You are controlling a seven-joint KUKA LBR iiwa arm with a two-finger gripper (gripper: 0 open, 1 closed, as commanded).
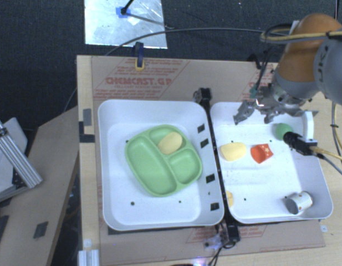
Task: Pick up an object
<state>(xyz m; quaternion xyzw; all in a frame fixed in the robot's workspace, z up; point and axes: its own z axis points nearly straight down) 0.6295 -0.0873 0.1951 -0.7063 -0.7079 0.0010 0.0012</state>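
Observation:
In the right bin (315,176) lie a pale yellow lump (233,151), a red piece (261,153), a green ball (281,130) and a grey and white cylinder (297,201). My gripper (255,114) hangs over the bin's far end, above and behind the yellow lump and the red piece. Its fingers are spread open with nothing between them. The green ball sits just to its right, partly covered by a black fitting (297,140) on the arm.
The left bin (112,204) holds a green divided plate (154,170) with a yellow piece (171,143) in its top compartment. A small yellowish bit (229,198) lies at the right bin's left wall. Cables run off the arm to the right.

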